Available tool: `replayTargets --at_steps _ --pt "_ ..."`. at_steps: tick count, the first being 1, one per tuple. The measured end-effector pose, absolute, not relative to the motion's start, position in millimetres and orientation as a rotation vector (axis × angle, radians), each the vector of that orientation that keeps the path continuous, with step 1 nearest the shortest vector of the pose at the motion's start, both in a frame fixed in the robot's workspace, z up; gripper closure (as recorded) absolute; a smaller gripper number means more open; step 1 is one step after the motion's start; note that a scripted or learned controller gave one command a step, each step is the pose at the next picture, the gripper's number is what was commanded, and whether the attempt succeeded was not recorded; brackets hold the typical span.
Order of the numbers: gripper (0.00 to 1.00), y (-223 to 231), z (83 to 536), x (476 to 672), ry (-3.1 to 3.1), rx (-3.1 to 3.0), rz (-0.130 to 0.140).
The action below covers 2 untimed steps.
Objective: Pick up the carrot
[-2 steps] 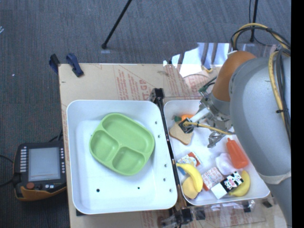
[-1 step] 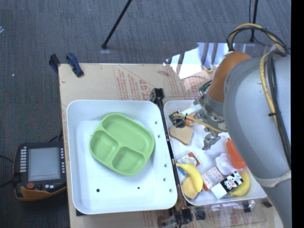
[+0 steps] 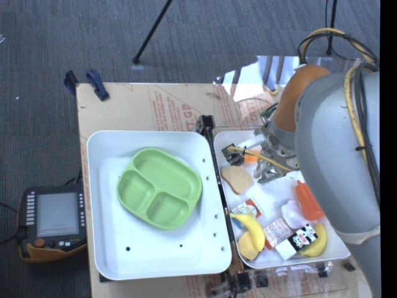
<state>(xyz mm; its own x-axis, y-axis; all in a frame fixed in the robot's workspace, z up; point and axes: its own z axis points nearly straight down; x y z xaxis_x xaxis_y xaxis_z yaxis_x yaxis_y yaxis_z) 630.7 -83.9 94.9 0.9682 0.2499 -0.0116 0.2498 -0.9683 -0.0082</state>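
On the bench, as I see it from the remote station: a brown board with red print that reads reversed from this view. I cannot make out whole words.

Item 1. White bins, count two, side by side: left bin, right bin.

Item 2. Green plate, count one, three compartments, lying across the middle of the left bin. No marking visible.

Item 3. Carrot, count one. A short orange length shows close to the far edge of the right bin, toward its far-left corner.

Item 4. Gripper, count one, down in the far part of the right bin, just beside the carrot on its right. Whether it is spread or closed I cannot tell, nor whether it has the carrot.

Item 5. Bread slice, count one, by the left edge of the right bin, just nearer than the carrot.

Item 6. Bananas, count two: first banana by the left edge toward the near-left corner, second banana at the near-right corner.

Item 7. Orange-red bottle, count one, lying along the right edge.

Item 8. Red-and-white packets, count two: one packet beside the first banana, another packet toward the near edge. The print is too small to read.

Item 9. Black-and-white patterned box, count one, touching the second banana. No legible label.

Item 10. Blue clamp, count one, at the far-left corner of the bench.
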Motion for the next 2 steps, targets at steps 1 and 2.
replayTargets --at_steps 1,2 --pt "0.00 -83.4 94.5 630.6 -0.396 -3.110 0.021" --pt "0.00 -80.5 85.4 573.6 -0.349 -3.117 0.014"
